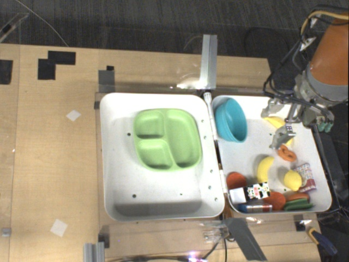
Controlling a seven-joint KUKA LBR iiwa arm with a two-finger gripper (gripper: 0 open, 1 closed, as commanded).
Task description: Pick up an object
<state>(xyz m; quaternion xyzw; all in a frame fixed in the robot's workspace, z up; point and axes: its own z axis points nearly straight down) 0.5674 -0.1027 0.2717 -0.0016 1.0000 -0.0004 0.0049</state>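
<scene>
**Gripper low over right bin**

While the arm (327, 64) reaches in from the right, the gripper (282, 138) hangs in the right bin (245, 162), just above an orange object (288, 154); can't tell fingers' state. Yellow lemon (265, 168), blue bowl (231, 119) nearby. Green tray (166, 138) sits in left bin (117, 162).

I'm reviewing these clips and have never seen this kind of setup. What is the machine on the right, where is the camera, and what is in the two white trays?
One fixed camera looks down at a slant on a bench. The grey and orange machine is a robot arm reaching in from the right; its gripper hangs over the right bin, with nothing visibly held. That bin holds a blue bowl, a yellow lemon-like item, an orange piece and a pile of small toys. The left bin holds a green divided plate.
</scene>
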